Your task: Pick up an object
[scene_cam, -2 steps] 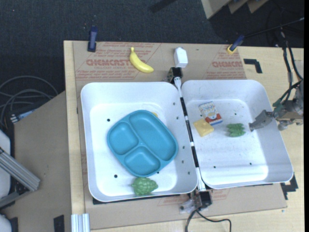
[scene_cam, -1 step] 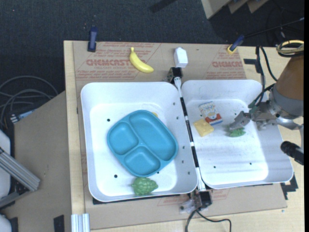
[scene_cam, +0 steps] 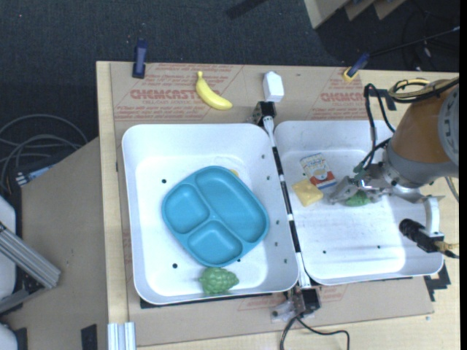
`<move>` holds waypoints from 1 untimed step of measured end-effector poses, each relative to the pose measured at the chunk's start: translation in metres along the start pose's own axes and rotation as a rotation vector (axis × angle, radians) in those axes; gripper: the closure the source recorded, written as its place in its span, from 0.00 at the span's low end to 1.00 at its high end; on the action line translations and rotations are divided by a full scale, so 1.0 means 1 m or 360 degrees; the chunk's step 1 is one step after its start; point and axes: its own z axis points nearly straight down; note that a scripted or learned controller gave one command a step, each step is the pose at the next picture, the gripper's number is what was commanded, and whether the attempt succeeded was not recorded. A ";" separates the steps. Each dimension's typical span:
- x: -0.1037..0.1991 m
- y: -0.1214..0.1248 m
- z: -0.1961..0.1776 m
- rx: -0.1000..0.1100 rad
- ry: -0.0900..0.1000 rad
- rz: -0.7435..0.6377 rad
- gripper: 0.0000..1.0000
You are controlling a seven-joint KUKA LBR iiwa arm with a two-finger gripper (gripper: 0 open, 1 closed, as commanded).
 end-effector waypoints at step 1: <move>0.000 0.001 -0.011 -0.0006 -0.0003 0.0000 1.00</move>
